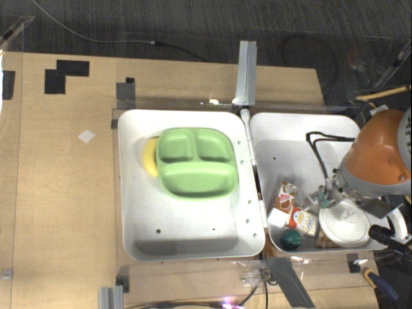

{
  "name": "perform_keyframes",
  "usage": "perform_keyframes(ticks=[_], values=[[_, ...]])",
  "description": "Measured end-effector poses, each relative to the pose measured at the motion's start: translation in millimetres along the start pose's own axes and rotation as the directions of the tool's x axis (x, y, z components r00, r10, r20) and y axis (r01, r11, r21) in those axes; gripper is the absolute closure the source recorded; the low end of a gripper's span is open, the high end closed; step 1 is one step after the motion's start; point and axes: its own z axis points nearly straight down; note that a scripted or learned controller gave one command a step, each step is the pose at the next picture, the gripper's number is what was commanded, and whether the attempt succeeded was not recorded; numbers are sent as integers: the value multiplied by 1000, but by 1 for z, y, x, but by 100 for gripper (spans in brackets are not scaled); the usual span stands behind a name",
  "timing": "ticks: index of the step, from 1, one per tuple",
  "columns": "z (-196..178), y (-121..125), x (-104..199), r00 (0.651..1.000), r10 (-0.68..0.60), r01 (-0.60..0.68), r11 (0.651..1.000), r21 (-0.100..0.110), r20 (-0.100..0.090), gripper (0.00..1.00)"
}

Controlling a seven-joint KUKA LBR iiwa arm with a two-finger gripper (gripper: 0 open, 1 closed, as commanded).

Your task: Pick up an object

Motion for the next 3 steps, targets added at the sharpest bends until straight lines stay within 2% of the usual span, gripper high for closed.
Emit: perform_keyframes(ticks=[1,2,3], values=[[0,0,0,1000,0,0,1000,0,0,0],[-11,2,-1,1000,1,-1,1000,-5,3,100],[12,4,18,1000,-12,12,1000,9,-8,100]])
